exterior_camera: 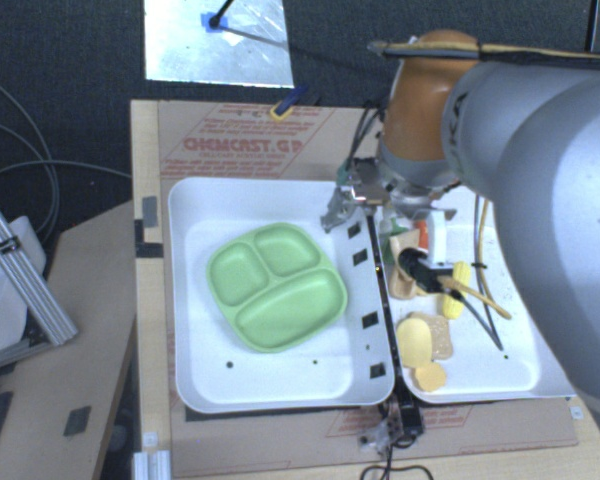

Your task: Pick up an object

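My gripper (398, 226) hangs low over the far left corner of the right bin (500, 368), beside the wall between the two bins. The grey arm and its orange band hide the fingers. Several small toy foods lie under and in front of it. These are a tan piece (400, 284), an orange and white piece (426, 236), a pale yellow round piece (414, 340) resting on a beige slab (441, 340), and a yellow-orange piece (430, 377). I see nothing held.
A green divided plate (277, 286) lies in the middle of the left bin (195, 368). The bins' shared wall (378, 308) runs just left of the gripper. Cardboard (240, 143) lies under the bins, and a silvery sheet (215, 28) lies behind them.
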`<state>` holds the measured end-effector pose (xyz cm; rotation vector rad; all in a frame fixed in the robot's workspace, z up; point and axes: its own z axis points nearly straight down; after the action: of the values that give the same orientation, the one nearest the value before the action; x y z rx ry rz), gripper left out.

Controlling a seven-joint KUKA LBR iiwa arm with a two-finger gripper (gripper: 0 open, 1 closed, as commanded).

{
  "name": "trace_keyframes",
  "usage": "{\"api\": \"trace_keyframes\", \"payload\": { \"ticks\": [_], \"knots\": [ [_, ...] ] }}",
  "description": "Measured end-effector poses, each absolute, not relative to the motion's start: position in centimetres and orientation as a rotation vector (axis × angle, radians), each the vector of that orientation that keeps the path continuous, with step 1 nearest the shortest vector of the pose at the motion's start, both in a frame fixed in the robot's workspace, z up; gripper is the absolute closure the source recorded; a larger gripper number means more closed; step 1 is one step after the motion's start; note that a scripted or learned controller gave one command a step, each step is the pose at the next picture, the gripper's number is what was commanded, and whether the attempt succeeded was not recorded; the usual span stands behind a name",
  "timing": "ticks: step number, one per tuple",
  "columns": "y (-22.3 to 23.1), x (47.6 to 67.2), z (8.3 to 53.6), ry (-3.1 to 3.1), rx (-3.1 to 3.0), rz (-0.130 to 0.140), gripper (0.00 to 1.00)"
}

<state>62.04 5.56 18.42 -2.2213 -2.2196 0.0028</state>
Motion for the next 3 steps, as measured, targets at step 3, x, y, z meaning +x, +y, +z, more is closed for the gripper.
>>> {"api": "trace_keyframes", "payload": {
  "ticks": [3],
  "knots": [
    [11.6,67.0,15.6,-2.235,-2.216,-0.012,0.0]
  ]
}}
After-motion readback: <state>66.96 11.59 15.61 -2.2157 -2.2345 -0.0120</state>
